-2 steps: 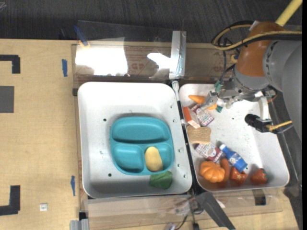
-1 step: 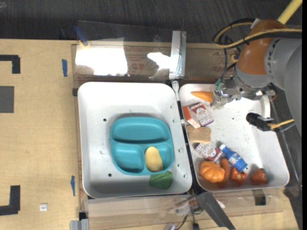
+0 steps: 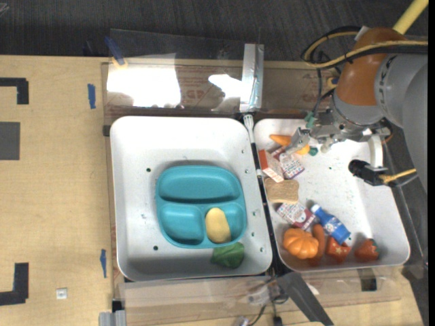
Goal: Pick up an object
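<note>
The gripper (image 3: 314,136) hangs at the right bin's (image 3: 391,206) twelve o'clock edge; whether it is parted or closed cannot be told. Just at its nine o'clock lies a tapered orange carrot (image 3: 279,140) (smooth, plastic-looking). A ribbed pumpkin (image 3: 301,244) sits at six. In the left bin (image 3: 129,182), a glossy teal compartment tray (image 3: 197,204) cradles a yellow egg-shaped lemon (image 3: 217,225).

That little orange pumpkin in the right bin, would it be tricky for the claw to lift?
Probably somewhat. The pumpkin looks rounded and smooth, so it may slip or roll. It looks like a light toy. A tomato sits against it and might get nudged.
</note>
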`<action>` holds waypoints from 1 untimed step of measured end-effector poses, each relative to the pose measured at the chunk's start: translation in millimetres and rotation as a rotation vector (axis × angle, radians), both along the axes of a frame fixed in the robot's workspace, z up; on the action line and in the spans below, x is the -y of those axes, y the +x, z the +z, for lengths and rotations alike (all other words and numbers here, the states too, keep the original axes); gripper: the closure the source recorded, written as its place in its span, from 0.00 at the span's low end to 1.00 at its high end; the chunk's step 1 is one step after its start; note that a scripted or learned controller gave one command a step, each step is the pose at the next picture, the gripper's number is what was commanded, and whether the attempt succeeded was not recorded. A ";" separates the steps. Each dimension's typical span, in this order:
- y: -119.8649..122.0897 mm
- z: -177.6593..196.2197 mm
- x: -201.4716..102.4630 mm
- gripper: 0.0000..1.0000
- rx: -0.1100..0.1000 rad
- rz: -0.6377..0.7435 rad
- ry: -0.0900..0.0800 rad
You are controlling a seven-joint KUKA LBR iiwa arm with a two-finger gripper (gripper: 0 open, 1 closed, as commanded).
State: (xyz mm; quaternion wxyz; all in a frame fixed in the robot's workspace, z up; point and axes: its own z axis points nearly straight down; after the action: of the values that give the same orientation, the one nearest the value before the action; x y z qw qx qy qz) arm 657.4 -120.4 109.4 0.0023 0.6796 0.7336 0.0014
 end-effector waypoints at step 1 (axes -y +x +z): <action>-2.1 6.5 0.7 1.00 -0.013 -0.001 0.002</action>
State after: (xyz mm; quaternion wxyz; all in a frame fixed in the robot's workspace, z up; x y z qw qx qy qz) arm 655.2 -121.1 115.9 -0.0032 0.6800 0.7332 -0.0023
